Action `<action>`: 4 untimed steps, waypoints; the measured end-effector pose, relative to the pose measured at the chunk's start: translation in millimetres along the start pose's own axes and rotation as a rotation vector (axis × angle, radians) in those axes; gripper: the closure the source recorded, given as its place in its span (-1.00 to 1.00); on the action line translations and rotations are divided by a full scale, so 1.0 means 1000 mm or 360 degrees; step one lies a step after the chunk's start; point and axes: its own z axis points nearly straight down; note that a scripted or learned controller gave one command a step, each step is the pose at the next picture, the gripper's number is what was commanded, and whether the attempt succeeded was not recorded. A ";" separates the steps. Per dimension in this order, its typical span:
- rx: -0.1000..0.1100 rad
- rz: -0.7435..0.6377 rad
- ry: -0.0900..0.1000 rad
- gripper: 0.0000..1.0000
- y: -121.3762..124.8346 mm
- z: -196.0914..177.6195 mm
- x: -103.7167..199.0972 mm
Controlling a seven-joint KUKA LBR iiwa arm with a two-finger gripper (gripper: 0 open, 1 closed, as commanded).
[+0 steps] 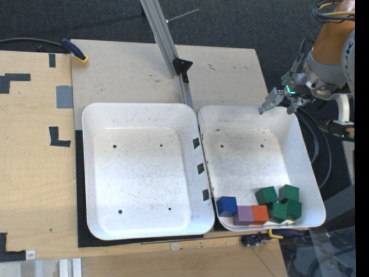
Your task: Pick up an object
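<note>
Several small blocks lie in the near corner of the right bin (300, 149): a blue block (227, 205), a purple block (245, 214), an orange block (260, 213) and a cluster of green blocks (281, 202). My gripper (279, 103) hangs over the far right rim of that bin, well away from the blocks, with its two fingers spread apart and nothing between them. Behind it, the orange band of the arm (333, 42) shows at the right edge.
The left bin (92, 154) sits beside the right one, bare white inside. A slanted metal rail (164, 36) runs from the top down to the gap between the bins. Black cables lie right of the right bin.
</note>
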 end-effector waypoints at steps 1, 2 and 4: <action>0.0007 0.0000 0.0003 -1.00 -0.004 0.045 0.004; 0.0009 -0.0001 0.0004 -1.00 -0.005 0.108 0.011; 0.0000 -0.0003 0.0000 1.00 -0.005 0.105 0.013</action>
